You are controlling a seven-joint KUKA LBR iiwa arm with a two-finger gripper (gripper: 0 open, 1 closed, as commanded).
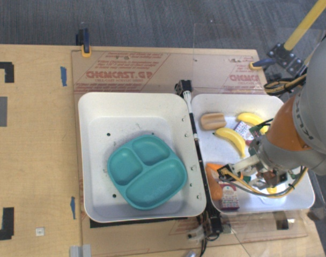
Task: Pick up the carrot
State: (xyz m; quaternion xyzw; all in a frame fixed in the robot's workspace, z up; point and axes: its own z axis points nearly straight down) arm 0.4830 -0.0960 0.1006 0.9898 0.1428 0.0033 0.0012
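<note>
A dark grey carpeted floor (152, 9) is seen beyond the far edge of the wooden bench (34, 143). Black tape marks (5, 71) are stuck along the bench's left side.

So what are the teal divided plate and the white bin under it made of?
The teal three-compartment plate looks like moulded plastic: one even colour, rounded edges, a soft sheen. The shallow white bin under it also looks like plastic, smooth and matte, with rounded corners, though the view leaves that open.
</note>
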